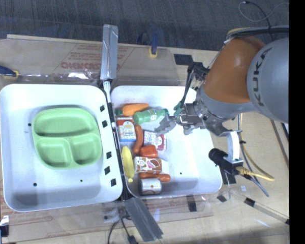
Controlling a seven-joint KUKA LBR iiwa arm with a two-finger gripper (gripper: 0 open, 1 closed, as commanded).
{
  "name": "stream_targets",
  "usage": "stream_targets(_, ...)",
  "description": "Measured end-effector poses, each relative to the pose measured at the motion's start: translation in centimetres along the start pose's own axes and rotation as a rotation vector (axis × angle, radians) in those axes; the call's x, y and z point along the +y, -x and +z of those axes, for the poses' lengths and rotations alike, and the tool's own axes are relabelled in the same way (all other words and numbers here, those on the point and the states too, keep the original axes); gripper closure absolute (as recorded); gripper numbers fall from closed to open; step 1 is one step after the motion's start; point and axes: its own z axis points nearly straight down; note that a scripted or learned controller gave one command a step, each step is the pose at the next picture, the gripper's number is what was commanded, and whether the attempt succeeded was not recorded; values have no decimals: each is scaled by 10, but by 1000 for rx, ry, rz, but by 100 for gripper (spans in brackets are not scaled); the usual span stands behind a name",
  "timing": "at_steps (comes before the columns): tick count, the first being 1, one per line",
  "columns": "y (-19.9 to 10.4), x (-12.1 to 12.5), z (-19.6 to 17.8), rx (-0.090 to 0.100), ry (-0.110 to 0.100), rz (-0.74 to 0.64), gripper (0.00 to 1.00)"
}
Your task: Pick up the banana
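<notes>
End effector (165, 124) mid-frame over the right bin (193, 159), finger state unclear. Banana (127, 162) lies lower left against the wall; approach vertically, straddling its width.

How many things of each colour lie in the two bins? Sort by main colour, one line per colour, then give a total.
Green: 2, the divided tray and the green bottle
Yellow: 1, the banana
Orange: 1, the carrot
Red-brown: 2, the upper sausage and the lower sausage
Mixed print: 4, three cartons and a can
Total: 10
</notes>
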Motion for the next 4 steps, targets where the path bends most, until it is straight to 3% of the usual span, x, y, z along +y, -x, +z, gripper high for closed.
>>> stream_targets(1,-6,-12,46,-1,3,-190,0)
stream_targets(2,-109,-1,-19,-2,4,-225,0)
stream_targets(3,-69,-24,56,-2,1,-262,0)
stream_targets(4,-67,-11,18,-2,2,-115,0)
